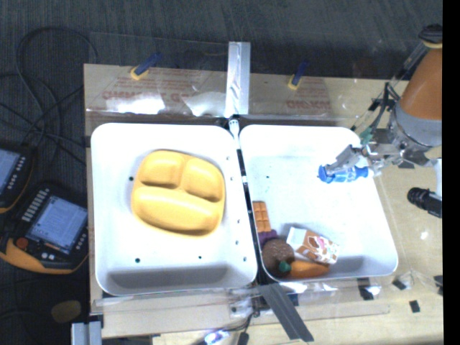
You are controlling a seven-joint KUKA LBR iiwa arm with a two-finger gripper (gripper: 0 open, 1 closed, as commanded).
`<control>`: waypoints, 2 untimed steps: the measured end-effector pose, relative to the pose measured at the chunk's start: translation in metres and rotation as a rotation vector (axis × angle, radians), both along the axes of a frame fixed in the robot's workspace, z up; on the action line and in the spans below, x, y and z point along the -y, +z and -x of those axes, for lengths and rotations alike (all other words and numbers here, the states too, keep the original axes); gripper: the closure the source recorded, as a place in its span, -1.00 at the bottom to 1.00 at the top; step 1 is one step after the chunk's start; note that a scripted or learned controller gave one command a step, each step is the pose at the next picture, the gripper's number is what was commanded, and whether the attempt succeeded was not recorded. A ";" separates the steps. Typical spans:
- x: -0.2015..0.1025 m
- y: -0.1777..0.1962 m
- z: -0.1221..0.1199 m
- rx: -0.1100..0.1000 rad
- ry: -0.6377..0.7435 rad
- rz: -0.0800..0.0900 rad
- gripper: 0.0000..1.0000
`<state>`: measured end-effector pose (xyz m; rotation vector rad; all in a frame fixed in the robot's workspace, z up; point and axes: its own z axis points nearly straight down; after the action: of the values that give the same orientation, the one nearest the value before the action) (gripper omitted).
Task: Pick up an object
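My gripper hangs over the upper right part of the right bin, reaching in from the right below the arm's orange band. Something small and blue shows at its tip; I cannot tell whether it is a separate object or part of the gripper. Loose items are crowded into the right bin's near left corner: a brown round piece, an orange carrot, a small printed carton, a waffle-like bar and purple grapes. A large yellow bread-shaped object lies in the left bin.
A metal divider rises behind the seam between the bins. Clear plastic sheeting with clips lies along the bench's back edge. A teach pendant and cables sit left of the bench. The right bin's middle and right floor are bare white.
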<state>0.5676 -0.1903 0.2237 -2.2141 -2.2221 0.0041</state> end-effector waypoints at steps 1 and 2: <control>0.034 -0.068 -0.041 0.000 0.186 0.003 -1.00; -0.012 -0.133 -0.069 0.003 0.355 0.003 -1.00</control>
<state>0.6367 -0.1786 0.0909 -1.7891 -2.5823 0.0055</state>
